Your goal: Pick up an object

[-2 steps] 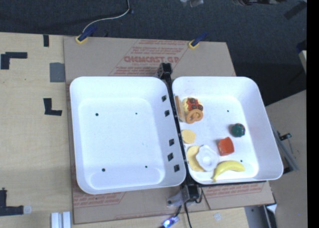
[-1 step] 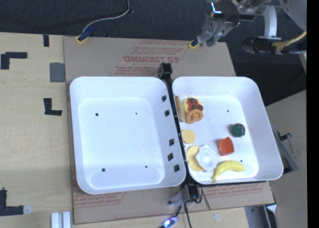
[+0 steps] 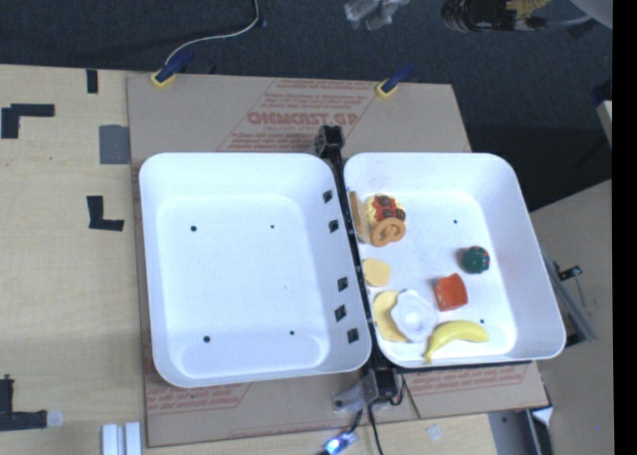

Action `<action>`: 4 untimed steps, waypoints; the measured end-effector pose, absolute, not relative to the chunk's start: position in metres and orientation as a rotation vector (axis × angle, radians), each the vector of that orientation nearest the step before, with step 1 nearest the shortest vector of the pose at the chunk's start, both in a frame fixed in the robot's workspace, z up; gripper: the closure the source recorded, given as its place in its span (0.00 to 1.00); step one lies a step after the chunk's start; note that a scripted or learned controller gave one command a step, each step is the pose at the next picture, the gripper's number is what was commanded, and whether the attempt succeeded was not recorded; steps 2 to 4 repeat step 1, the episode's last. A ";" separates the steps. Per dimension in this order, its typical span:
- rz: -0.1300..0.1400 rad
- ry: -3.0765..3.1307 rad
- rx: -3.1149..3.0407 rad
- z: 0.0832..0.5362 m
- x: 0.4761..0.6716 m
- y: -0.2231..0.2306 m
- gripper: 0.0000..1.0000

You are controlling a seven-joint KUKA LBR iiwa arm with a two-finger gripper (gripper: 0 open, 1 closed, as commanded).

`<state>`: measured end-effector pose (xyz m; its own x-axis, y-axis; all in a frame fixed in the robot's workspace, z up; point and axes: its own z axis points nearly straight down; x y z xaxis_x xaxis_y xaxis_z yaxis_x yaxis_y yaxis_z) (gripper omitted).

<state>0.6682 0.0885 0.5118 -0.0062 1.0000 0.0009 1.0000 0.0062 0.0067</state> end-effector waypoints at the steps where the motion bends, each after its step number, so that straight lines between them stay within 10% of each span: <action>1: 0.002 2.223 2.218 0.536 0.668 0.113 1.00; 4: 0.002 2.223 2.218 0.536 0.668 0.113 1.00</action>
